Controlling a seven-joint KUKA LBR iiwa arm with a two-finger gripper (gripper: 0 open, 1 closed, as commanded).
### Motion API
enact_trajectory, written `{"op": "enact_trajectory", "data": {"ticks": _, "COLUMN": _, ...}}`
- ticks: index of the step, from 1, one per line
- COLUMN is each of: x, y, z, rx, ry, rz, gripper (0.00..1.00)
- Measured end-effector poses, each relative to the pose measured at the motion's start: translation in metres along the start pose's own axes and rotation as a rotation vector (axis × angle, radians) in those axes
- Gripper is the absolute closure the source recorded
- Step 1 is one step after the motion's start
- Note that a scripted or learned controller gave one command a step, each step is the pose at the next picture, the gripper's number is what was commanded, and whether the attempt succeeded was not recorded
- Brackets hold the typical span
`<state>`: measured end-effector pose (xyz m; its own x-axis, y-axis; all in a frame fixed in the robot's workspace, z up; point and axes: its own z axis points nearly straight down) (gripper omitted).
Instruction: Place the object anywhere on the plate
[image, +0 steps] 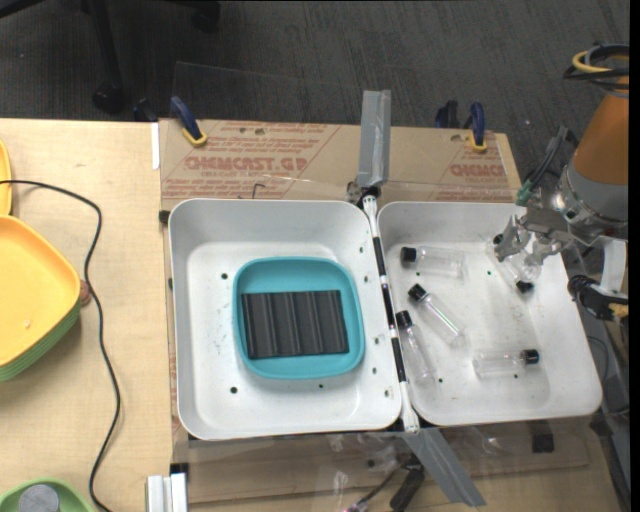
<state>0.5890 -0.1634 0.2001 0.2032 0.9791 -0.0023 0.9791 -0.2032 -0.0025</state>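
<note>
A teal plate (297, 319) with a dark ridged middle lies in the left bin (200, 300). Several clear vials with black caps lie in the right bin (560, 390): one at the upper left (436, 262), one in the middle (437, 313), one along the left wall (413, 345) and one at the lower right (499, 364). My gripper (524, 246) hangs over the right bin's upper right corner. Directly below it sits another clear vial (522, 276), cap pointing down in the view. Whether the gripper touches that vial is unclear.
A raised divider (385, 300) separates the two bins. Cardboard (270, 160) clamped behind the bins covers the bench. Yellow and green dishes (30, 300) and a black cable (100, 330) lie on the wooden table to the left.
</note>
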Motion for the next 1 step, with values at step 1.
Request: {"op": "enact_trajectory", "data": {"ticks": 1, "x": 0.0000, "y": 0.0001, "z": -0.0002, "rx": 0.000, "ry": 0.000, "rz": 0.000, "gripper": 0.00}}
